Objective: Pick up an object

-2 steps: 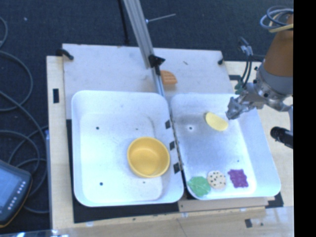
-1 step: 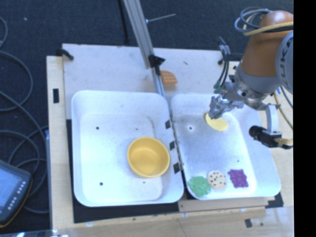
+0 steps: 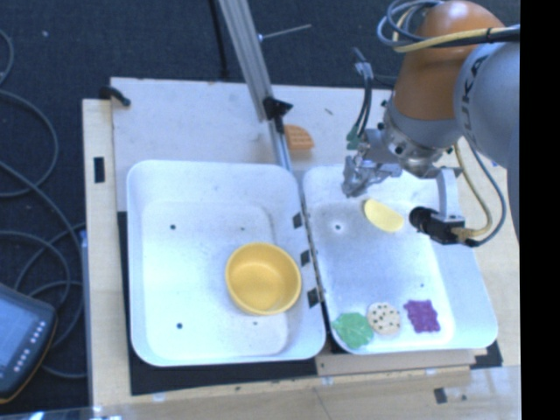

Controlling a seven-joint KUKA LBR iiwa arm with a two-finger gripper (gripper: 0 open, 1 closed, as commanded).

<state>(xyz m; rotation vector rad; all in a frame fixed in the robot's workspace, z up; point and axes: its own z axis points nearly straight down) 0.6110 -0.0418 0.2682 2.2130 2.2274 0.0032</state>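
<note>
Dark carpet with loose cables surrounds a pale wooden bench (image 3: 192, 116) that carries two shallow white bins side by side. Taking the seam between the bins as the dial's centre, the left bin (image 3: 175, 191) lies toward nine o'clock and holds a yellow bowl (image 3: 262, 277), upright with its mouth open to the camera, near that bin's right wall. The right bin (image 3: 455, 313) lies toward three o'clock. Near its far edge rests a yellow oval piece (image 3: 383, 215), lying flat, its long axis running from ten o'clock to four o'clock. The gripper (image 3: 357, 182) hangs just beside that piece at about its ten o'clock, over the bin's far-left corner; nothing can be seen between the fingers, and whether they are spread or closed I cannot tell. A black fitting with yellow hose (image 3: 437, 224) on the arm sits just beside the oval at its three o'clock. Along the right bin's near edge, well apart from the oval, three small things lie in a row: a green piece (image 3: 353, 329), a round spotted cookie (image 3: 383, 318) and a purple piece (image 3: 423, 316). Behind the bins, an orange object (image 3: 299, 138) rests on the bench beside a slanting metal rail (image 3: 249, 51).
</note>
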